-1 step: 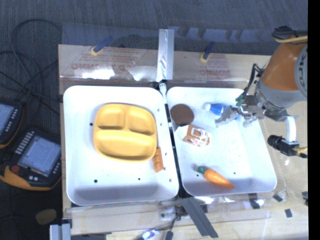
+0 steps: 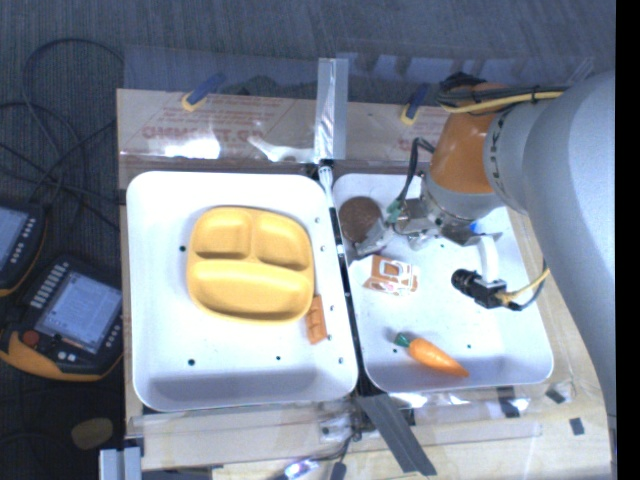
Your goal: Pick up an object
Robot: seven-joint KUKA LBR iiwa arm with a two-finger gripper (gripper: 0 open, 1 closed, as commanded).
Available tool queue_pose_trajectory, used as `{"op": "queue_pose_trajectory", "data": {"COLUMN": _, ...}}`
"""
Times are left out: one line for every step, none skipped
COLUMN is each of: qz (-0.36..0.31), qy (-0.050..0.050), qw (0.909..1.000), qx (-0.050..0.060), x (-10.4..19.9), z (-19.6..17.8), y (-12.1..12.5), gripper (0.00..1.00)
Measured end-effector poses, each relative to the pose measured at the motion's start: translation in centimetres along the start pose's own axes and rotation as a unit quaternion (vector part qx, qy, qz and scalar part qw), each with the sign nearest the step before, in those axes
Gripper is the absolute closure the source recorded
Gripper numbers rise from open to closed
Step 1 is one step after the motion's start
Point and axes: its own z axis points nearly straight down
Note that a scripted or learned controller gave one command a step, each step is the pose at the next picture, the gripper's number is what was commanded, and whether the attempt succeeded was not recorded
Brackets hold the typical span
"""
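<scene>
In the right bin (image 2: 520, 360), a brown round object (image 2: 356, 212) lies at the far left corner. My gripper (image 2: 381, 232) is low beside it, at its near right edge, and seems to touch it. Just below the gripper lies a small orange and white packet (image 2: 390, 276). A toy carrot (image 2: 432, 353) with a green tip rests near the front of this bin. Nothing is seen lifted off the bin floor.
The left bin (image 2: 160, 358) holds a yellow divided plate (image 2: 249, 262) and a small orange piece (image 2: 316, 320) by its right wall. A black cable fitting (image 2: 478, 287) hangs off the arm over the right bin. The arm's grey body (image 2: 570, 148) covers the far right.
</scene>
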Motion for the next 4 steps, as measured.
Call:
{"op": "queue_pose_trajectory", "data": {"qz": 0.0, "qy": 0.0, "qw": 1.0, "qx": 0.0, "x": 0.0, "z": 0.0, "y": 0.0, "gripper": 0.0}}
{"op": "queue_pose_trajectory", "data": {"qz": -0.029, "qy": 0.0, "qw": 0.9996, "qx": -0.001, "x": -0.2, "z": -0.1, "y": -2.4, "gripper": 0.0}}
{"op": "queue_pose_trajectory", "data": {"qz": 0.02, "qy": 0.001, "qw": 0.9998, "qx": -0.002, "x": 0.0, "z": -0.1, "y": -3.0, "gripper": 0.0}}
{"op": "queue_pose_trajectory", "data": {"qz": 0.02, "qy": 0.001, "qw": 0.9998, "qx": -0.002, "x": -0.1, "z": -1.1, "y": -3.0, "gripper": 1.0}}
